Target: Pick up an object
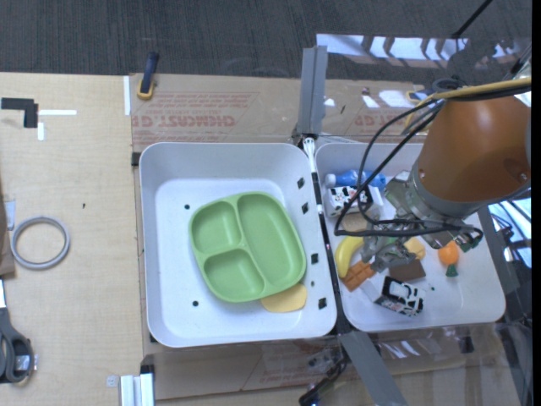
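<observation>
Tool low in right bin, among banana, orange block and brown block. Finger state: cannot tell. Green divided plate sits centred in left bin.

Dark grey carpet floor beyond, pale wooden bench top, cardboard sheet under the bins
</observation>
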Available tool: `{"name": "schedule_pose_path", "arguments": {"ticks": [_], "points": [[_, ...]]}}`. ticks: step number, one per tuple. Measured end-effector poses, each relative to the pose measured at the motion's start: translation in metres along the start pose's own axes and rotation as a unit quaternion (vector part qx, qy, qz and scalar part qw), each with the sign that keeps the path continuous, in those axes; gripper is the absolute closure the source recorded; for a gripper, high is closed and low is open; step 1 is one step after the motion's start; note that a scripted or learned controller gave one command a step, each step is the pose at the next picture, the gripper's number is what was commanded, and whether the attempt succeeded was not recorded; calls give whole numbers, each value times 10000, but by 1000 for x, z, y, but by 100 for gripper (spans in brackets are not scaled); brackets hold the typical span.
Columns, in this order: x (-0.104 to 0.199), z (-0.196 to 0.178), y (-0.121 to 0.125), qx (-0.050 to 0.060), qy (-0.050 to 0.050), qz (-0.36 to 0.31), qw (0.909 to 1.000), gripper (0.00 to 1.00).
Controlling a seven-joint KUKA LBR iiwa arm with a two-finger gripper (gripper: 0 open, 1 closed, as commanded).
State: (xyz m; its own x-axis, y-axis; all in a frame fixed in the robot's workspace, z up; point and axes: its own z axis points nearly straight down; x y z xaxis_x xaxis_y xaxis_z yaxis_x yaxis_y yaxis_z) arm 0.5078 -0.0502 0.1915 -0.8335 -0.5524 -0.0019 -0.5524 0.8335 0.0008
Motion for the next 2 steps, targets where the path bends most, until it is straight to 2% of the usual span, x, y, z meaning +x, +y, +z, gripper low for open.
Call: {"name": "schedule_pose_path", "arguments": {"ticks": [1, 2], "points": [[13, 0, 15, -8, -1, -2953, 9554, 100], [19, -14, 21, -6, -9, -4531, 8914, 100]]}}
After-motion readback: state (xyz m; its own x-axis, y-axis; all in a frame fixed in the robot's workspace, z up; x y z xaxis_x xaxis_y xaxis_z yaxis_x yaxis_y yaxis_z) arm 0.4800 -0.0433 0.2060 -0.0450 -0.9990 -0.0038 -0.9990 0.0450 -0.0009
